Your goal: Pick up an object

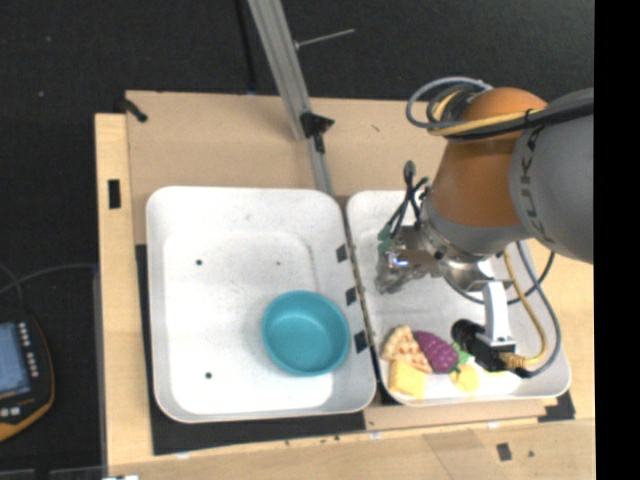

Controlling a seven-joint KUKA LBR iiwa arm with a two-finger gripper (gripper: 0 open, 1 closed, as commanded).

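Toys are lying bunched at the near end of the right-hand bin [372, 218], and those are what I am watching for this pick. A tan piece [401, 345] with what looks like a waffle pattern is sitting closest to the wall between the two bins. A purple piece [436, 348] is touching it on the side away from that wall. A pale yellow block [407, 378] is lying just below the tan piece, against the bin's near rim. A smaller yellow piece [466, 376] is sitting beside the purple one, also near that rim.

The gripper [393, 271] is hanging over the middle of the same bin, close to the dividing wall and farther up the view than the toys, apart from them. I cannot tell from this slant whether it is open or closed, and I am seeing none of the toys in it. The grey arm [545, 198] with its orange band [490, 163] is reaching in from the right and covering much of that bin's far half.

In the left-hand bin [180, 203] a teal bowl [305, 332] is standing upright near the dividing wall. Both bins are resting on the wooden bench [200, 133]. A metal strut [285, 58] is slanting down to the bins' far edge.
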